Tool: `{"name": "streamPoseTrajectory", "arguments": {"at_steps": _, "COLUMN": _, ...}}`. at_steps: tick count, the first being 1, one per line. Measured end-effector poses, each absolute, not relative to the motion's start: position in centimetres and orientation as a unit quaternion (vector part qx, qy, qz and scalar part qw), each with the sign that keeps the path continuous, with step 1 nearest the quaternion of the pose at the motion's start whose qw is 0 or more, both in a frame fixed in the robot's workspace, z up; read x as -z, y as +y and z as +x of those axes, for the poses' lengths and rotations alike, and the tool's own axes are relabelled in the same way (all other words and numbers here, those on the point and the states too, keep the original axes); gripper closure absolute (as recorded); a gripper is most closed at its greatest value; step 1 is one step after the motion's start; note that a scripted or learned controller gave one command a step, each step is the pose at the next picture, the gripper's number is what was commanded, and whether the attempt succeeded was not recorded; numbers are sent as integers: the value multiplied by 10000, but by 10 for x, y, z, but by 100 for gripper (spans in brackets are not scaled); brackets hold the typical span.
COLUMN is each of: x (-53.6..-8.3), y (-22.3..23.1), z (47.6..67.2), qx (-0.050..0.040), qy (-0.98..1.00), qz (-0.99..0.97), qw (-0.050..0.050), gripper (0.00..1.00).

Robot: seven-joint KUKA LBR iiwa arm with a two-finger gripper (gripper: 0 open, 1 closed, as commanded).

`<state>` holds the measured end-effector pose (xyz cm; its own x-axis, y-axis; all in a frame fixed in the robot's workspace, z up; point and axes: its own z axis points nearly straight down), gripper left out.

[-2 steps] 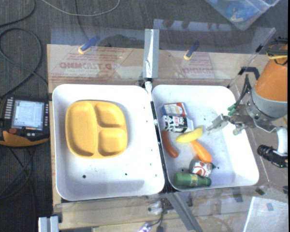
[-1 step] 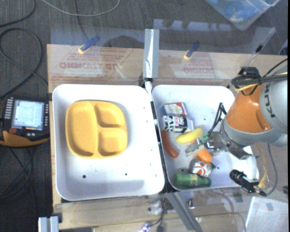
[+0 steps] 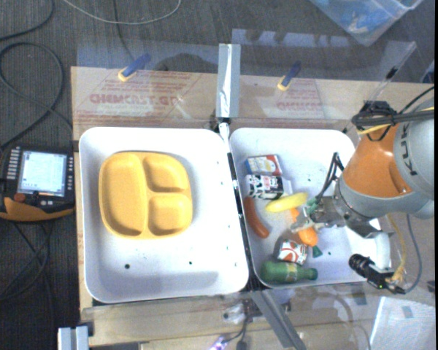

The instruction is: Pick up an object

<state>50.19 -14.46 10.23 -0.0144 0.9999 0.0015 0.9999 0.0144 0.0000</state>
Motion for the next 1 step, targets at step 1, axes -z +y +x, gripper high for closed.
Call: {"name": "streamPoseTrajectory", "arguments": {"at_steps": 1, "x": -182, "y": -58, "z": 552, "qx": -17, "qy": -7051, "qz": -7091, "qw": 12, "gripper": 100}}
